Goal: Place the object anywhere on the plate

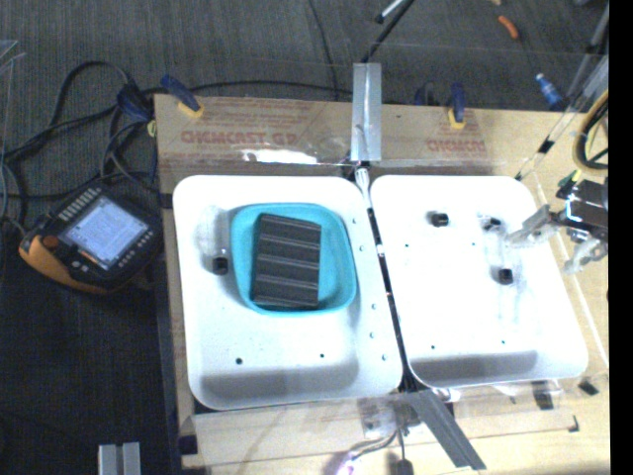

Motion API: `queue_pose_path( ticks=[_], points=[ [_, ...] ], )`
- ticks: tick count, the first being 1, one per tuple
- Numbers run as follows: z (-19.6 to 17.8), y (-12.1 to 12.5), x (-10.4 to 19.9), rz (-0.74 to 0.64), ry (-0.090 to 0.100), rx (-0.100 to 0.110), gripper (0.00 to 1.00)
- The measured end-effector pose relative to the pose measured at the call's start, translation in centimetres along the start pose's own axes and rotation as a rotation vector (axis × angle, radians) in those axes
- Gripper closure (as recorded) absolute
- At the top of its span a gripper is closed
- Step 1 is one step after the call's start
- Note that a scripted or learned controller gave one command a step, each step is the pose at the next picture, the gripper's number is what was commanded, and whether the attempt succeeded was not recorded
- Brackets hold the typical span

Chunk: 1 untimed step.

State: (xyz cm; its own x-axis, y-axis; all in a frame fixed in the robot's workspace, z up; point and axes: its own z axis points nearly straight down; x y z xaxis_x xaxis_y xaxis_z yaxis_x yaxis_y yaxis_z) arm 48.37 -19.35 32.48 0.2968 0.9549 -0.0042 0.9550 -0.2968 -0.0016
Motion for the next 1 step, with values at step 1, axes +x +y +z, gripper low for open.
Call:
queue_pose_path(
  ticks=[1],
  points=[
    [0.0,0.0,0.0,0.0,0.0,0.0,0.0]
  ],
)
